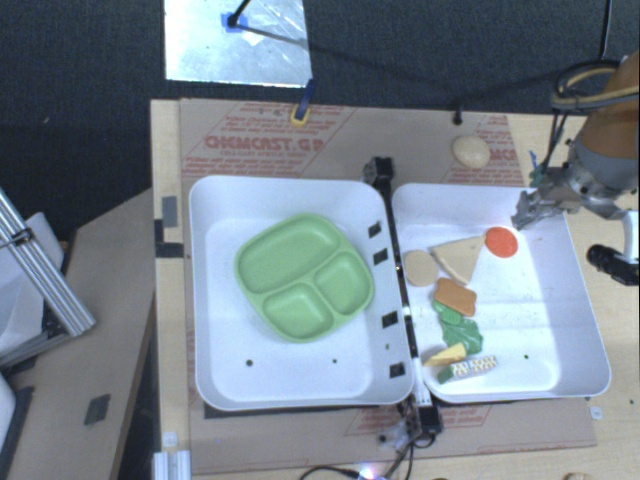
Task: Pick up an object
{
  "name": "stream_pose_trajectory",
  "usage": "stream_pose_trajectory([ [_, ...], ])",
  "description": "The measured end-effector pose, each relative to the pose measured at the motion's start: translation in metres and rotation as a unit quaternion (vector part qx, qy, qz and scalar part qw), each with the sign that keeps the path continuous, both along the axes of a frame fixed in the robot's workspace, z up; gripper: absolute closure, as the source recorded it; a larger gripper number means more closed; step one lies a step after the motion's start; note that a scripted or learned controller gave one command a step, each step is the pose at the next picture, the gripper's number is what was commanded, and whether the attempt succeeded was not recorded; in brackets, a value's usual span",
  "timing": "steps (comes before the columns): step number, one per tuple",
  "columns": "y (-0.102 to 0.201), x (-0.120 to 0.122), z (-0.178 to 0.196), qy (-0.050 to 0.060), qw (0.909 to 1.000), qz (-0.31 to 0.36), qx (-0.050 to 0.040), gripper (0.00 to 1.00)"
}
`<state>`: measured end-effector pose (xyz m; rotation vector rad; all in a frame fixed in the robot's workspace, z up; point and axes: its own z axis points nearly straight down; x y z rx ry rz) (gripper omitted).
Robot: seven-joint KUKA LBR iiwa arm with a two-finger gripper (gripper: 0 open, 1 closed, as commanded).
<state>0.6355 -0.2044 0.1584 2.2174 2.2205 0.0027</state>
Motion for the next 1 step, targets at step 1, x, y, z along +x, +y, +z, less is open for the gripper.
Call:
stream_pose_trajectory([
  [1,-0.0011,-0.0032,0.0441,0.000,1.0000,0.000,0.0000,1.00],
])
